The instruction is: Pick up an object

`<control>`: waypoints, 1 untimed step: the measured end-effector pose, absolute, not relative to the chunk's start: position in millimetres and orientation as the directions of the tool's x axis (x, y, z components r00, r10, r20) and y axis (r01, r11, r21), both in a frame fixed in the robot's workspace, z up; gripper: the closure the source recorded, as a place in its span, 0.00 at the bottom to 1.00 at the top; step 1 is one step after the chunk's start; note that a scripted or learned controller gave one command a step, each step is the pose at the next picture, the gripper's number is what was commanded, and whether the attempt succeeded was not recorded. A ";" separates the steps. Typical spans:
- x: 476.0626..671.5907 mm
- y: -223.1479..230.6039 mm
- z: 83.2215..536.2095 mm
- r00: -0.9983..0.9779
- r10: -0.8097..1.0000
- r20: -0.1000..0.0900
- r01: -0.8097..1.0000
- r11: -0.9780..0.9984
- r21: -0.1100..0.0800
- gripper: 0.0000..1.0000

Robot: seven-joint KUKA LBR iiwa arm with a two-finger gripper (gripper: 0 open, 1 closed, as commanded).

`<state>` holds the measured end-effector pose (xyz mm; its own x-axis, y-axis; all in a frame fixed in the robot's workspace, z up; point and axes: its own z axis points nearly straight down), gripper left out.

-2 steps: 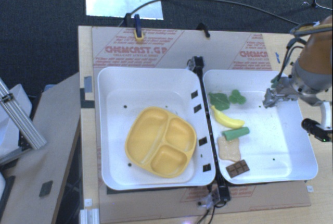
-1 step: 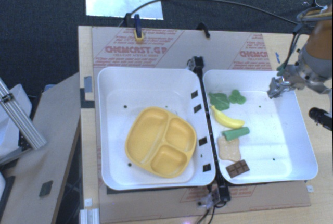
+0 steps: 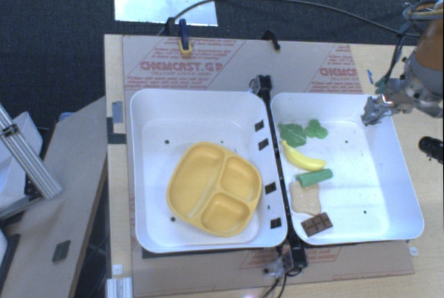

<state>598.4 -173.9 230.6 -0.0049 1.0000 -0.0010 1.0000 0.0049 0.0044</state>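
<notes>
The right bin (image 3: pixel 388 172) holds several toy foods along its left side: a green leafy piece (image 3: pixel 302 131), a yellow banana (image 3: pixel 302 158), a green block (image 3: pixel 313 177), a tan bread slice (image 3: pixel 306 198) and a brown chocolate square (image 3: pixel 318 224). My gripper (image 3: pixel 375 111) hangs over the bin's far right corner, well right of these foods and apart from them. Nothing shows between its fingers.
The left bin (image 3: pixel 149 151) holds a yellow divided plate (image 3: pixel 214 188). A black divider (image 3: pixel 274 165) with clips runs between the bins. A cable arcs over the back of the bench. Grey rails (image 3: pixel 28 158) stand at the far left.
</notes>
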 end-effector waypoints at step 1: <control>594.0 -113.2 235.9 -0.010 1.000 0.003 1.000 0.010 0.002 1.00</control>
<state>594.0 -113.2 235.9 -0.0101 0.9999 0.0026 0.9999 0.0101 0.0020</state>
